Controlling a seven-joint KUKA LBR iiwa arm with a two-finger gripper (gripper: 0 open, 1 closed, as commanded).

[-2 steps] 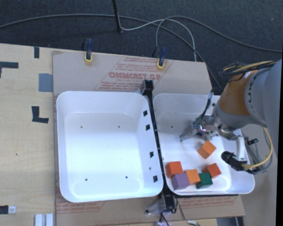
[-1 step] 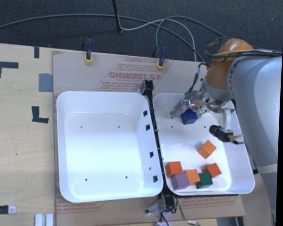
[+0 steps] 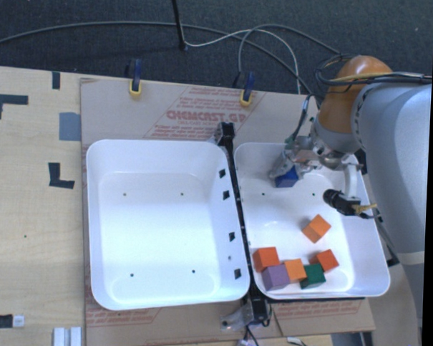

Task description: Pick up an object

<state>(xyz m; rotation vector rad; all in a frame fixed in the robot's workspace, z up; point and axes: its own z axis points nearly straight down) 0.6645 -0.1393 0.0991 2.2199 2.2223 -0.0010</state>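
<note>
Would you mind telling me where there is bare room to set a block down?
The left bin is bare throughout. In the right bin, the middle is free, between the blue block and the cluster crowding the near edge.

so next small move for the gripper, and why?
Probably a short straight lift. The gripper sits low in the right bin, and the blue block appears to sit between its fingers, well apart from the cluster of blocks at the bin's near edge. Raising it would show whether the grasp holds.
</note>
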